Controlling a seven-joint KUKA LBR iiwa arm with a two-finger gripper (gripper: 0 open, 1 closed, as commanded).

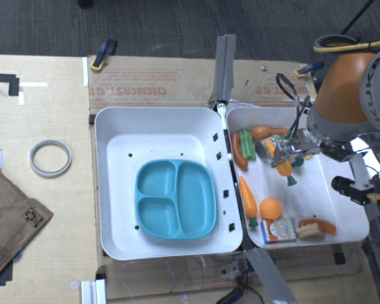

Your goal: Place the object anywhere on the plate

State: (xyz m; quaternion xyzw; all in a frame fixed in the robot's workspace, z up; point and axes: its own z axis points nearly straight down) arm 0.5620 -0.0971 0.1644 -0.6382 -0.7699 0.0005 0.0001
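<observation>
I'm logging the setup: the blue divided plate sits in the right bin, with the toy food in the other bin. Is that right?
Not quite. The camera view shows the blue divided plate in the left bin, not the right one. The toy food, such as the orange ball and the carrot, lies in the right bin.

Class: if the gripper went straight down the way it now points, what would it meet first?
Probably the right bin's white floor: the gripper points at a bare patch, with the orange nearby. Depth is hard to judge from this slanted view.
</observation>
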